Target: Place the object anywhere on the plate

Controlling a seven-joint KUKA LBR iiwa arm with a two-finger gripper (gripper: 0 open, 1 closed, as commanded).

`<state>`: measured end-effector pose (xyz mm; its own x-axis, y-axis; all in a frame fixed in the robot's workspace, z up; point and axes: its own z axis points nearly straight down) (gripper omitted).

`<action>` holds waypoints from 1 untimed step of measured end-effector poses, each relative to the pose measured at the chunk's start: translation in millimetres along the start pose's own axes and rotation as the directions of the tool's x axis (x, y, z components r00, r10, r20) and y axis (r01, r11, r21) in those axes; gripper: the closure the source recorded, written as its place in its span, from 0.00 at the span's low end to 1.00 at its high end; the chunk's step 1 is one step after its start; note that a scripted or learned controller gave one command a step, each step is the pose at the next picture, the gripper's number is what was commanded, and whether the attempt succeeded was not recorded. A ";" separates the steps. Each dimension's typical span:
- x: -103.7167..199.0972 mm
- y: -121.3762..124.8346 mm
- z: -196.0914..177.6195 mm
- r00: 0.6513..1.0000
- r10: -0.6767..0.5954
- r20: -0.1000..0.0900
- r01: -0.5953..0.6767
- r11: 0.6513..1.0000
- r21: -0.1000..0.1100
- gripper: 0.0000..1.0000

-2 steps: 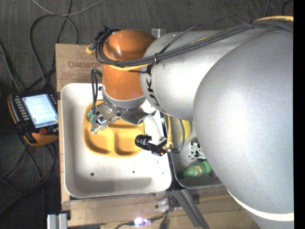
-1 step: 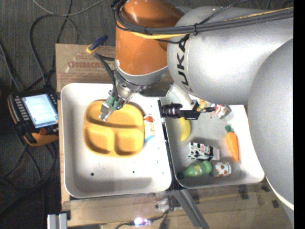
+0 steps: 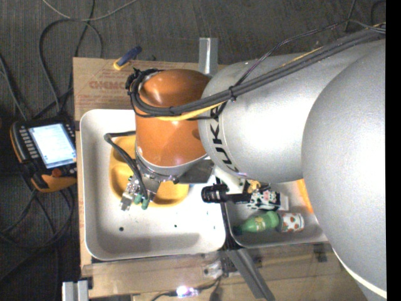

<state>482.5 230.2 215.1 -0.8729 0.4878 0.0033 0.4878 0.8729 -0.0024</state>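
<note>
A yellow-orange plate (image 3: 120, 168) lies in the left white bin (image 3: 156, 240), mostly covered by the arm's orange wrist band (image 3: 169, 115). The gripper (image 3: 135, 196) hangs just below the wrist, over the plate's front edge, and I see small metal and green parts at its tip. Nothing I can make out sits between its fingers. The plate's middle and right side are hidden under the arm.
The right bin (image 3: 276, 237) holds a green bottle-shaped object (image 3: 260, 222), a small cow-patterned toy (image 3: 264, 198) and a spotted cup-like item (image 3: 292, 221). A black handle-like piece (image 3: 219, 195) lies across the bins' shared edge. A teach pendant (image 3: 47, 146) sits left of the bench.
</note>
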 end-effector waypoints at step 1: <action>-3.1 5.8 24.4 0.881 -0.474 0.001 0.474 0.881 -0.001 1.00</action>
<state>488.0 233.7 190.7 -0.9999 0.0158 0.0029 0.0158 0.9999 0.0007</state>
